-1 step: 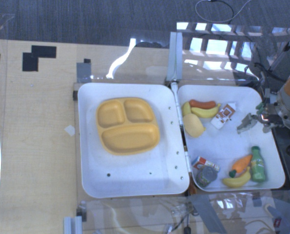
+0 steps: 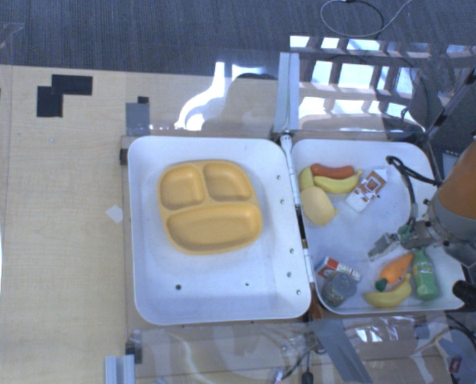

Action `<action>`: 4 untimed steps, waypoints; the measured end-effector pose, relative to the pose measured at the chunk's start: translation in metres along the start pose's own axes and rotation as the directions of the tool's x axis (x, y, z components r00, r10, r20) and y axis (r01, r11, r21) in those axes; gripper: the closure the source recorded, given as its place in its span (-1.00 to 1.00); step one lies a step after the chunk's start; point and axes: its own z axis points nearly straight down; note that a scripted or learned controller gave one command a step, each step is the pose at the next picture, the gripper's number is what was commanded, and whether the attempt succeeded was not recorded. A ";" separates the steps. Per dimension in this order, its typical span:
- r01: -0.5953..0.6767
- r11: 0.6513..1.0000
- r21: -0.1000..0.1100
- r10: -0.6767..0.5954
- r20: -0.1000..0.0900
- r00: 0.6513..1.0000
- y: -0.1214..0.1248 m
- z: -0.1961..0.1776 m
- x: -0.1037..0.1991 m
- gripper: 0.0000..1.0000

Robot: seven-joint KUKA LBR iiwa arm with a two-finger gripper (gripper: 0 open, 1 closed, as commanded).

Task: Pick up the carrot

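The carrot (image 2: 396, 269), orange with a green stem end, lies in the right bin (image 2: 358, 234) near its front right corner. It rests between a green bottle (image 2: 424, 279) and a yellow banana (image 2: 388, 296). My gripper (image 2: 391, 243) reaches in from the right, just above and slightly left of the carrot, low over the bin floor. Nothing shows in its grasp.
The right bin also holds a tin can (image 2: 338, 283), a pale yellow fruit (image 2: 318, 206), a second banana (image 2: 338, 185), a red sausage-like piece (image 2: 332, 170) and a small white box (image 2: 366, 190). A yellow divided plate (image 2: 210, 206) sits in the left bin (image 2: 214, 294).
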 end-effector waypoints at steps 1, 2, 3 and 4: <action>0.002 1.000 0.000 -0.002 0.000 1.000 0.002 -0.007 0.000 1.00; 0.002 1.000 0.000 -0.002 0.000 1.000 0.002 -0.007 0.000 -1.00; -0.034 0.999 0.000 0.034 -0.004 0.999 0.004 -0.001 -0.001 -1.00; -0.018 1.000 -0.014 0.019 0.012 1.000 -0.006 0.007 0.023 -1.00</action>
